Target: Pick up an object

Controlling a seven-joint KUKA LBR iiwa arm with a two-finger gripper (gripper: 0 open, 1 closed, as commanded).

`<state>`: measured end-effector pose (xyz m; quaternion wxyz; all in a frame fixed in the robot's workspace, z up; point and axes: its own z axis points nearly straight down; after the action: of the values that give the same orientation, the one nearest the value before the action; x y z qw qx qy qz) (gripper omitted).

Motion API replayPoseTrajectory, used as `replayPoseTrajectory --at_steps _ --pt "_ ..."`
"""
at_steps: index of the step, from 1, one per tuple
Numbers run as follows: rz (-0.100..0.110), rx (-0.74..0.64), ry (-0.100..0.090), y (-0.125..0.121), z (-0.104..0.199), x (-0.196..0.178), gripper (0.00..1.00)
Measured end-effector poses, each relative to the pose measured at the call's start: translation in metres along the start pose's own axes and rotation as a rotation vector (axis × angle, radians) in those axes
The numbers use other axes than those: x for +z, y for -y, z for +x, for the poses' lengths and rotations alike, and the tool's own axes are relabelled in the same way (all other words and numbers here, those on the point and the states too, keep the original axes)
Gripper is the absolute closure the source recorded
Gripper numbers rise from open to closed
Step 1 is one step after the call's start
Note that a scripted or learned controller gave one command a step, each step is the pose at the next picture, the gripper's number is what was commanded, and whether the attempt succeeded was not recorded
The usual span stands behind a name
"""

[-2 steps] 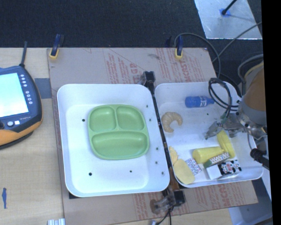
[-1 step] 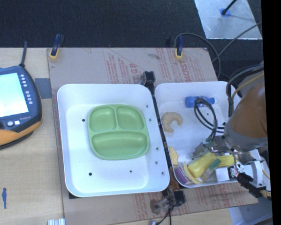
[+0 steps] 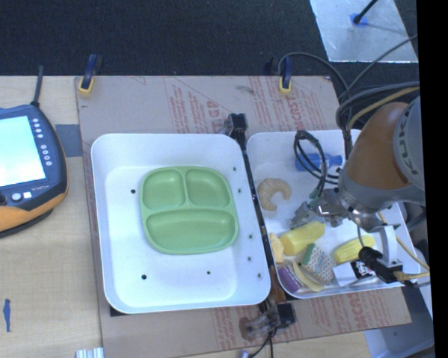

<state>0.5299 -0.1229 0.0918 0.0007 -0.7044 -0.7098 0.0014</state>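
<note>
The arm hangs over the right bin [image 3: 271,146], and the gripper [image 3: 323,207] sits low at the wrist's nine o'clock side, among the clutter; whether it is spread or pressed together I cannot tell, the wrist body masks it. No object can be seen between it. The likeliest target, as I judge it, is the yellow block [image 3: 302,236], lying just off the gripper toward seven o'clock, its long axis running from eight o'clock up to two o'clock. Beyond it, at about ten o'clock from the gripper, rests the tan croissant-shaped toy [image 3: 273,192], curled and well clear of the rest. A blue piece [image 3: 311,162] lies at twelve o'clock, partly under a black cable. More yellow pieces [image 3: 347,249] sit at five o'clock beneath the arm. In the left bin [image 3: 114,218] lies a green divided plate [image 3: 188,209], far off at nine o'clock. On the counter [image 3: 35,297] at the far left rests the teach pendant [image 3: 17,166], screen lit but unreadable. Red print runs across the cardboard sheet [image 3: 182,102], too faint to read.
</note>
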Motion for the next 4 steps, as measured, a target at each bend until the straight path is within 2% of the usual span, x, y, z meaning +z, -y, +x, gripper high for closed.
replayPoseTrajectory --at_steps 1,2,3,4 --pt "-0.001 0.005 -0.001 0.026 -0.089 0.000 0.00" --pt "-0.004 0.003 0.000 -0.035 -0.084 -0.143 0.00" --pt "0.001 0.002 -0.001 -0.009 0.007 -0.076 0.00" --pt "0.000 0.002 -0.001 0.054 0.024 -0.061 0.00"
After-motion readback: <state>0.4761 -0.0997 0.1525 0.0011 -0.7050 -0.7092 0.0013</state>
